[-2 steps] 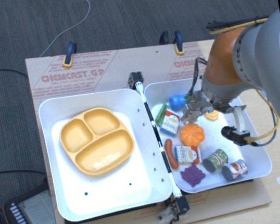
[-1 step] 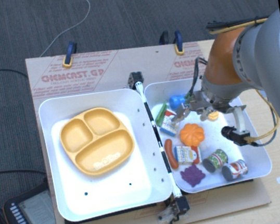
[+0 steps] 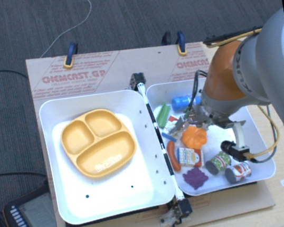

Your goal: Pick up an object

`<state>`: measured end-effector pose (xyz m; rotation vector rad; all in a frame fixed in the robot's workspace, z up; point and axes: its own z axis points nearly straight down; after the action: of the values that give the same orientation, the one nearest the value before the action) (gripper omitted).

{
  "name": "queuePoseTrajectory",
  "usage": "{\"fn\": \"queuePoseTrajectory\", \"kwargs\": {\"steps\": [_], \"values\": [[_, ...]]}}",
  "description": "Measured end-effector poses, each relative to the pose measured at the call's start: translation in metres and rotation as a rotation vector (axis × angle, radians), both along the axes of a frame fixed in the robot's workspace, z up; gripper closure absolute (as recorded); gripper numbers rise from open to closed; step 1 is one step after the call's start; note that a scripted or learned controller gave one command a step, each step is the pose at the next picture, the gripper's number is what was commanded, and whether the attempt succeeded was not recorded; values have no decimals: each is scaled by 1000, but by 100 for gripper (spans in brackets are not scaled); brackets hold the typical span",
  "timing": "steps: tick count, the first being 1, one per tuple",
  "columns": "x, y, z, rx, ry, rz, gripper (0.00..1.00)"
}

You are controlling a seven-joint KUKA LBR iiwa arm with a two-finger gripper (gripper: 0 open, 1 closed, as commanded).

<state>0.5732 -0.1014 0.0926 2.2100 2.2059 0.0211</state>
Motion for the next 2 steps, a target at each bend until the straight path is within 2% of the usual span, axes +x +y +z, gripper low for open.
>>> {"fn": "queuePoseTrajectory", "kwargs": {"steps": [1, 2], "values": [[0, 2, 11, 5, 4, 3, 100], [0, 3, 10, 6, 5, 3, 0]]}}
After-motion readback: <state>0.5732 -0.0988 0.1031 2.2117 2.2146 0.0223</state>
